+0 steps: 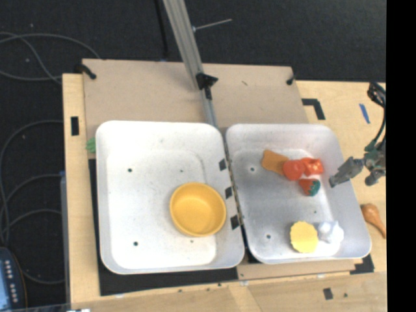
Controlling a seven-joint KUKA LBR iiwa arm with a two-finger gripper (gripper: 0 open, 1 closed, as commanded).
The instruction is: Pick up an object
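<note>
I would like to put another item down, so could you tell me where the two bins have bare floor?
The left bin is bare across its far half and left side, around the yellow bowl. The right bin is bare along its left side and centre. It is crowded by the orange-red toys and the yellow disc.

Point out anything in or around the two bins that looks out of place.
One thing stands out: a small orange object lies on the bench outside the right bin, just past its right rim, while the other items sit inside bins. The yellow bowl stands upright in the left bin.
</note>
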